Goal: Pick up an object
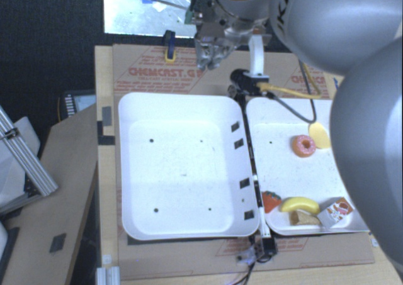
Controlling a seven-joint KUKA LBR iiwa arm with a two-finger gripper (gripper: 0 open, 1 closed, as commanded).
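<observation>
My gripper (211, 56) hangs high over the cardboard just beyond the far rim of the left bin (182, 102), near the divide between the two bins. It looks blurred. The objects all lie in the right bin (283, 128). A pink donut (304, 146) sits beside a pale yellow piece (320, 134) in its middle. Along its near edge lie a red item (271, 202), a banana (299, 204), a brown bread-like piece (304, 217) and a small white and red carton (335, 212). The gripper is far from all of them.
The arm's large grey links cover the right side of the view and part of the right bin. A yellow and blue clamp (169, 46) stands on the cardboard behind the left bin. Black clips (242, 163) line the wall between the bins.
</observation>
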